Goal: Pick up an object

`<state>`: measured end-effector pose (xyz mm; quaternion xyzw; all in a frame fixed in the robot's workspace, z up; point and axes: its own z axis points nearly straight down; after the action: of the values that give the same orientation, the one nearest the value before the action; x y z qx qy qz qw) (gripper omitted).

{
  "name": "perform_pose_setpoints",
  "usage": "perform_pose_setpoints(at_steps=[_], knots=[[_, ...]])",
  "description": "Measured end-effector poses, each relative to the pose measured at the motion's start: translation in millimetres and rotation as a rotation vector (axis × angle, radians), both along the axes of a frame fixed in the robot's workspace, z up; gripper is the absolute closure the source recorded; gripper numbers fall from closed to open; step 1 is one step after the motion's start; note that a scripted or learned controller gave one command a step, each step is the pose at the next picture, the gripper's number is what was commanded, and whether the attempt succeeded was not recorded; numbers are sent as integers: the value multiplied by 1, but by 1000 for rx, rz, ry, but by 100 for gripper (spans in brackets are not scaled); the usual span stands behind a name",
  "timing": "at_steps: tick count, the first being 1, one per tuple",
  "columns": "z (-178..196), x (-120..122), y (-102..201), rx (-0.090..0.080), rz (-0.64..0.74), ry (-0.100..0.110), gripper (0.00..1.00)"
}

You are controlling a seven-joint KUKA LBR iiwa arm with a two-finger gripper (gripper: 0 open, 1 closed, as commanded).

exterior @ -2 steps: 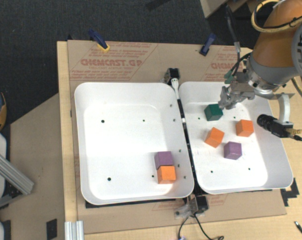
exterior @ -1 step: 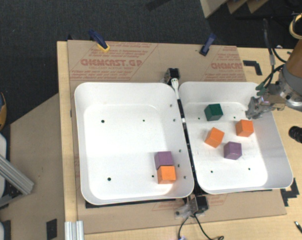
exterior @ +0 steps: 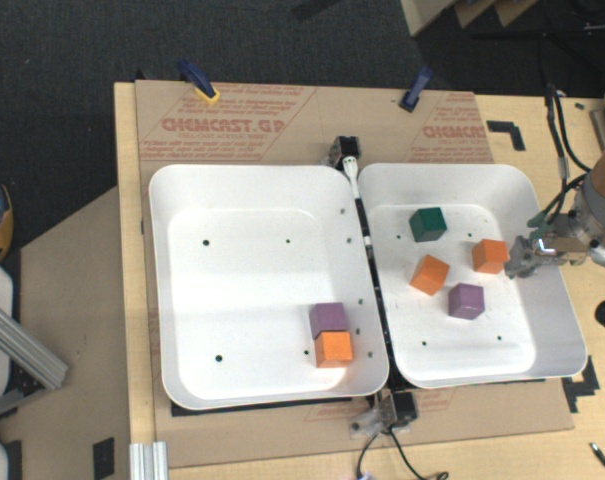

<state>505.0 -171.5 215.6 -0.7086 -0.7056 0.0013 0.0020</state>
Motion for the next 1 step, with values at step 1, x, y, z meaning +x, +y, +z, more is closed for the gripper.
perform_pose_setpoints(at_steps=[1], knots=[[-19,-28,-56,-2,-2,-1,100]])
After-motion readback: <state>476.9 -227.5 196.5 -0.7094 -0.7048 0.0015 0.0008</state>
